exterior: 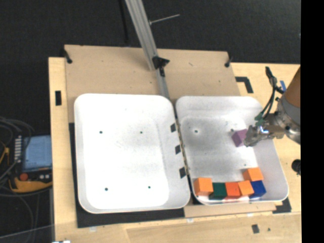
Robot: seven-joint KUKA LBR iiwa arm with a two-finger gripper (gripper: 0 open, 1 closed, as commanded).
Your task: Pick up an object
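Gripper (251,135) at right of frame, fingers pinching purple block (239,136) over right bin (217,110).

bench (58,151): pale wood, tan board (147,70) laid over rear part | left white bin (86,151) and right white bin (202,110) side by side, inner edges touching | black mat (81,217) showing under left bin's front edge
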